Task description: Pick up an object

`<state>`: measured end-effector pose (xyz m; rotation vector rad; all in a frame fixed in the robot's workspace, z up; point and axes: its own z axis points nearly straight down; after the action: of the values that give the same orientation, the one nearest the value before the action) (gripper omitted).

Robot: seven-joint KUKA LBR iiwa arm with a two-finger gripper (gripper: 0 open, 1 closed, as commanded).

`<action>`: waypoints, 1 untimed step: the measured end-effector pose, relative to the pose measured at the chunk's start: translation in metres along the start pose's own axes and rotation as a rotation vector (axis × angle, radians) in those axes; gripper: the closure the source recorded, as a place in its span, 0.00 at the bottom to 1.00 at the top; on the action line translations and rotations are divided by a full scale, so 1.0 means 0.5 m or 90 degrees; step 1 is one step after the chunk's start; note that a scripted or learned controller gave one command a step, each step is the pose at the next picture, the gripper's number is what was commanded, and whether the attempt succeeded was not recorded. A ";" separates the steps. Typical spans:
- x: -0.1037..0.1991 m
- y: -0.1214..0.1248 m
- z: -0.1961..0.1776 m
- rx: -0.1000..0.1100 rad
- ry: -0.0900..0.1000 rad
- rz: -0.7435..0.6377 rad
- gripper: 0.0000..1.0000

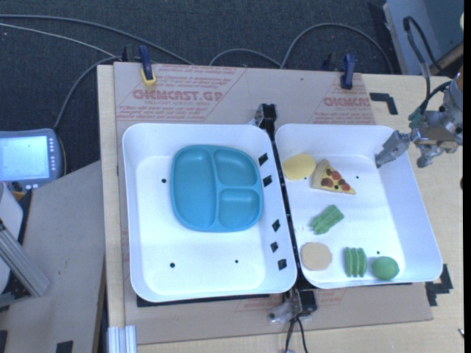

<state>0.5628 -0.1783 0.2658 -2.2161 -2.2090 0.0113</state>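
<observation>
The right bin (412, 219) holds several toy foods. A yellow round piece (299, 166) and a pizza slice (333, 178) lie at its far side. A green ridged piece (326, 219) is in the middle. Along the near edge are a tan disc (316, 256), a green striped piece (355, 262) and a green ball (385, 268). My gripper (408, 153) hovers over the bin's far right rim, open, with nothing between its fingers, well right of the pizza slice.
The left bin (147, 256) holds a blue divided plate (217, 188). Black clips run along the divider between the bins (274, 197). Two clamps (147, 70) hold the board at the back. A small screen (26, 157) sits off the bench to the left.
</observation>
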 end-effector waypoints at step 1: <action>0.001 0.004 -0.014 -0.008 -0.002 -0.002 0.00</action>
<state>0.5650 -0.1777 0.2728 -2.2202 -2.2209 0.0005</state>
